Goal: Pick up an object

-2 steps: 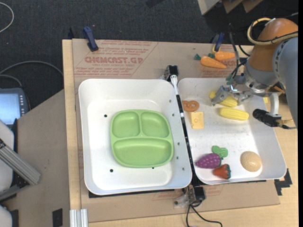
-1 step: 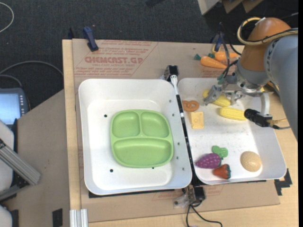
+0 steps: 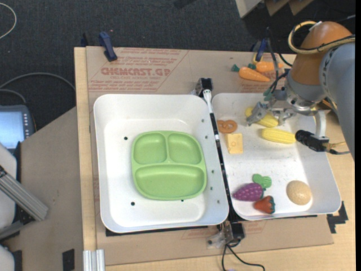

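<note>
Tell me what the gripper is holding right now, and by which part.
That cannot be told. The gripper is low in the right bin, over a small yellow piece beside the corn cob, but a grip is not visible.

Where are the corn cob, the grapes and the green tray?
corn cob [image 3: 277, 135], camera view, middle of the cob.
grapes [image 3: 249, 192], camera view, centre of the purple bunch.
green tray [image 3: 167, 186], camera view, floor of its large compartment.

Bright, even overhead lighting; soft, short shadows. Mild glare on two shallow white plastic bins [image 3: 107, 151]. Slightly soft focus, coarse resolution throughout.
</note>
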`<move>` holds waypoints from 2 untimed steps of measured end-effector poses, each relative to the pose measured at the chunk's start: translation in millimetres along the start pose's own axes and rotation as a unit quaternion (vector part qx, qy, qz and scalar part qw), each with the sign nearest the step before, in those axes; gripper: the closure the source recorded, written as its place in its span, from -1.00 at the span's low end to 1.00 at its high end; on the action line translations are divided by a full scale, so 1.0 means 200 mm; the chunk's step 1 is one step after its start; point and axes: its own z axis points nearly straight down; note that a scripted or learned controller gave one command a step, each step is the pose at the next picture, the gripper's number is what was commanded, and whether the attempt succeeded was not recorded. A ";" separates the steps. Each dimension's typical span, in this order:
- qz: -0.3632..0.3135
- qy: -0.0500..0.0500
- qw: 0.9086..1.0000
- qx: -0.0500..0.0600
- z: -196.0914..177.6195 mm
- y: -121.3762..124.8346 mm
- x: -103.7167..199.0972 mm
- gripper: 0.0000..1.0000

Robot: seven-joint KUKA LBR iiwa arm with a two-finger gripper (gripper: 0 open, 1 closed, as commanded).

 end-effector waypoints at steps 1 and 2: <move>0.000 -0.001 1.000 0.000 0.00 0.00 0.01 -1.00; 0.001 -0.002 1.000 0.000 0.00 0.00 0.01 -1.00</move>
